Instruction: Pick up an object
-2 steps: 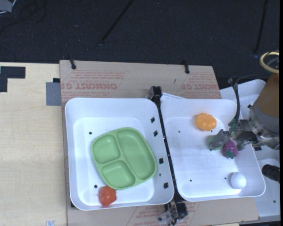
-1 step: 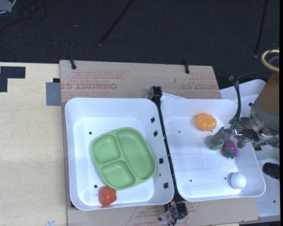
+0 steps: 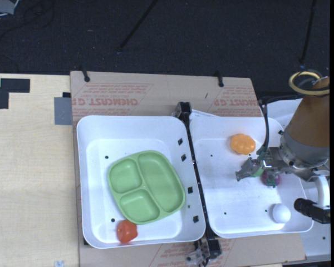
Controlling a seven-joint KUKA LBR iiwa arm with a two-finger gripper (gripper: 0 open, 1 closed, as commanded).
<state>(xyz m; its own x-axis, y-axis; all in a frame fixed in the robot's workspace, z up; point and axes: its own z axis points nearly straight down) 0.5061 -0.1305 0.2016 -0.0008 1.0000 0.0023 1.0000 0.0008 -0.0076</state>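
Two shallow white plastic bins side by side on a pale wooden worktop (image 3: 28,166), resting on a brown cardboard sheet (image 3: 156,93) printed with red lettering, mirrored and too blurred to read. In the left bin (image 3: 94,132): a green three-compartment plastic plate (image 3: 146,186) near the middle, and a small red-orange rounded object (image 3: 127,231) just beside its near-left edge. In the right bin (image 3: 222,204): an orange rounded object (image 3: 242,144) toward the far side, a white ball (image 3: 280,212) near the near-right corner, and a small purple-and-green object (image 3: 271,177) right at the grey gripper (image 3: 255,169), low over the bin floor. Fingers' state: cannot tell, too dark and blurred.
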